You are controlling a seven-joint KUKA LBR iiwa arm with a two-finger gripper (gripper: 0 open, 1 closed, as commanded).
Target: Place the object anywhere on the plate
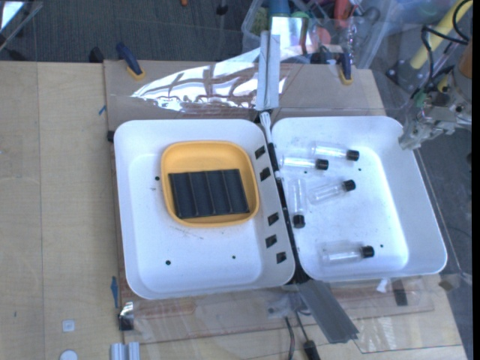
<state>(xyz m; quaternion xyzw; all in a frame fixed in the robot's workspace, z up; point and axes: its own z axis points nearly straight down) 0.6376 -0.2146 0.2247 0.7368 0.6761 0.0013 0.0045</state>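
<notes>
A yellow plate (174,163) sits in the left white bin (142,261), and a dark ridged slab (208,193) lies flat on it. Several clear tubes with black caps are scattered in the right white bin (420,238): one near the far wall (335,154), one mid-bin (330,192), one near the front (343,255). What looks like my gripper (415,135) hangs outside the right bin, past its far right corner, well away from tubes and plate. Nothing shows in it.
A divider with small black tabs (270,201) runs between the bins. Crinkled foil (202,88) and an upright post (266,70) stand behind them. A cluttered clear box (330,6) and cables (442,43) occupy the back right.
</notes>
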